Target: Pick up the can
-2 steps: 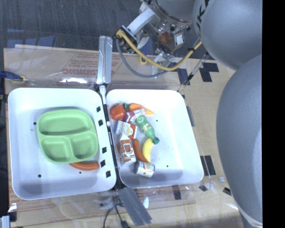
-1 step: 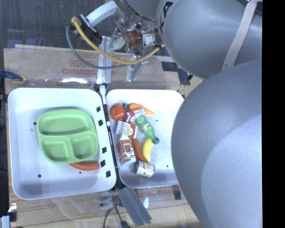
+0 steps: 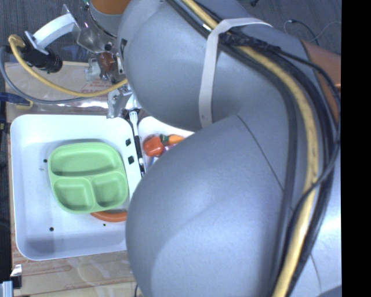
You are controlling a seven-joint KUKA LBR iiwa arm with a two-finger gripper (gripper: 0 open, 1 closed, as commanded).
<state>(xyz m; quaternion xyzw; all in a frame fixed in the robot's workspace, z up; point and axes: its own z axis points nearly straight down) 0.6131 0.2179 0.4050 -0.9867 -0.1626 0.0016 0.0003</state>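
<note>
My gripper (image 3: 99, 64) is at the far left of the scene, beyond the far edge of the left bin (image 3: 23, 191), under the orange band (image 3: 110, 4) of my wrist. Whether it is apart or together I cannot tell; this part is small and crowded with metal pieces and a yellow hose (image 3: 58, 87).

Just beside the gripper there is a small reddish-brown thing (image 3: 106, 61). It may be the can, but it is too blurred for me to say so, and I also cannot say if it is between my jaws or only near them. So I do not count the can as held.

In the left bin a green divided tray (image 3: 87, 177) lies flat, and an orange rim (image 3: 110, 216) comes out from under its near edge. Of the right bin (image 3: 152, 125) I see one far-left corner, with an orange-red object (image 3: 153, 145) lying in it. It looks more like a toy vegetable than a can. My own arm (image 3: 232, 174) covers the rest of that bin.

My judgement: the task is not proved as done. If the reddish-brown thing is the can, what remains is to confirm a firm grasp and a clear lift. If it is not, then everything is left: to find the can, to come down over it, to close and to lift.
</note>
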